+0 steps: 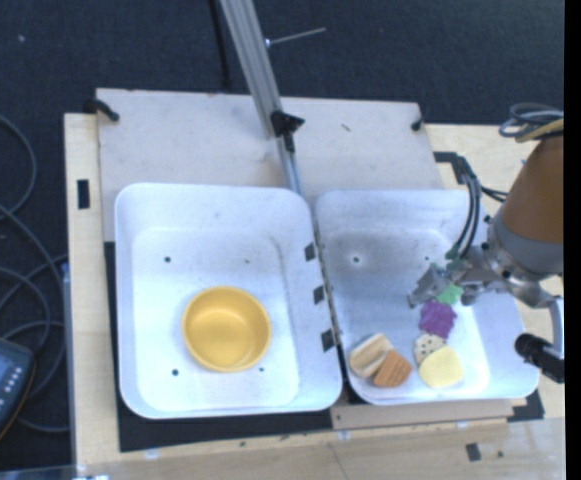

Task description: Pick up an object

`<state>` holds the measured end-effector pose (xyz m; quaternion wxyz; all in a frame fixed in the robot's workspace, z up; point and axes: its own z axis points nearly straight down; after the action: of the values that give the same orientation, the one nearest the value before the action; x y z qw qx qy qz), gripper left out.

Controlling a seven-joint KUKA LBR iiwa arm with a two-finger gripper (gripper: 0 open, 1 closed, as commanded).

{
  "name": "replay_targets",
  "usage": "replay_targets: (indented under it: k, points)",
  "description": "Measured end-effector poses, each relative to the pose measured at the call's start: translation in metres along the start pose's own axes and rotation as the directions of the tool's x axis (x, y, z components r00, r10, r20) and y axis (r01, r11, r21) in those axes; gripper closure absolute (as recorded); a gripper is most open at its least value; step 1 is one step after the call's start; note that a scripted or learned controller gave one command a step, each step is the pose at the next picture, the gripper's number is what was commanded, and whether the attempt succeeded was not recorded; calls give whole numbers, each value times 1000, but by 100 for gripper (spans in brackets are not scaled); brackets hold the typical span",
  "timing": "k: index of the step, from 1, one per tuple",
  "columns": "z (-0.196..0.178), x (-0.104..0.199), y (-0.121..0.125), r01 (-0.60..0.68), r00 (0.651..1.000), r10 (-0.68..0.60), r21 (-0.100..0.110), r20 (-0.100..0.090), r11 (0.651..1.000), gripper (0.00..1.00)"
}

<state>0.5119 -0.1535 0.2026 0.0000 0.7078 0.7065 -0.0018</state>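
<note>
The gripper (436,290) hangs over the right bin (390,218), just above a purple object (437,318). Whether its tool is spread or pressed together cannot be told.

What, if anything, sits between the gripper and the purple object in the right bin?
Nothing visible does. The gripper hangs just above the purple object with a small green piece beside it; the yellow object and bread pieces lie nearer the front rim.
</note>
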Motion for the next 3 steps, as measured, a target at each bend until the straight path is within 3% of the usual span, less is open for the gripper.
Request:
replay_targets:
  k: [2,3]
  points:
    - [101,1,4,-1,1000,1,-6,4,1000,0]
    - [88,1,7,-6,1000,6,-13,0,1000,100]
